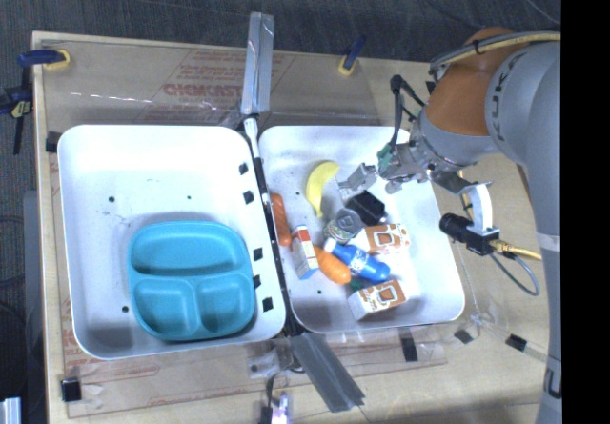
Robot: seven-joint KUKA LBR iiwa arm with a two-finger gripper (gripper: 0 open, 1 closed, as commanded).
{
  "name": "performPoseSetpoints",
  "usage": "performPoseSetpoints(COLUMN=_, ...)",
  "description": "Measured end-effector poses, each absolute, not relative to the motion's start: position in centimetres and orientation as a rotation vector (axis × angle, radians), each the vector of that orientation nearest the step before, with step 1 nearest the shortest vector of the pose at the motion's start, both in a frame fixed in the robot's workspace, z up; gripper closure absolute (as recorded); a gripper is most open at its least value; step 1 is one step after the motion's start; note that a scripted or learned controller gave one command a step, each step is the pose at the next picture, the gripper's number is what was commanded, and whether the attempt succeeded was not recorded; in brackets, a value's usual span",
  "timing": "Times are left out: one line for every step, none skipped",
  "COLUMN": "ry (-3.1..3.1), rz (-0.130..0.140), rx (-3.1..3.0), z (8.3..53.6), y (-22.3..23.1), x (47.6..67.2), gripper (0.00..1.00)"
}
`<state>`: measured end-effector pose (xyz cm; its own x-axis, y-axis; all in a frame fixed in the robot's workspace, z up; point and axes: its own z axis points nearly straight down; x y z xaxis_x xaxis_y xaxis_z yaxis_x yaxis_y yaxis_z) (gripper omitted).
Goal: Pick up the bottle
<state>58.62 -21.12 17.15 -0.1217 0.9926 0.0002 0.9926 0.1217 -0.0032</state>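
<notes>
Two white bins sit side by side on the desk point(496, 336); we take the right bin point(434, 303) as our landmark. One left bin point(86, 222) lies against its left wall, and in it we count one blue divided tray point(191, 279) with three compartments.

Inside the right bin we count one yellow banana point(321, 184) toward the far middle, and one blue bottle point(360, 263) near the bin's centre, lying on its side. Touching the bottle on its left is one orange carrot-like piece point(333, 267). One longer orange piece point(279, 219) lies along the bin's left wall. One small silver can point(342, 225) stands just beyond the bottle. Two small cartons with orange-and-white print: one point(386, 238) just right of the bottle, one point(378, 297) nearer the front wall. One flat grey-and-red packet point(302, 252) lies left of the carrot piece. One dark block point(367, 207) sits beside the can.

One grey arm point(515, 108) reaches over the bin's right far corner. Its gripper point(367, 179) hangs above the dark block, well apart from the bottle. We cannot tell whether the jaws are released or clenched; nothing is seen between them.
</notes>
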Motion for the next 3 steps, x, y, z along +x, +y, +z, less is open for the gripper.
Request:
performPoseSetpoints(ry=-2.328, rz=0.001, rx=-2.108, z=10.2, y=-21.0, x=53.4, gripper=0.0)
performPoseSetpoints(ry=-2.329, rz=-0.001, rx=-2.108, z=9.2, y=-17.3, x=47.7, gripper=0.0)
performPoseSetpoints(ry=-2.092, rz=0.0, rx=-2.345, z=14.6, y=-19.9, x=47.7, gripper=0.0)
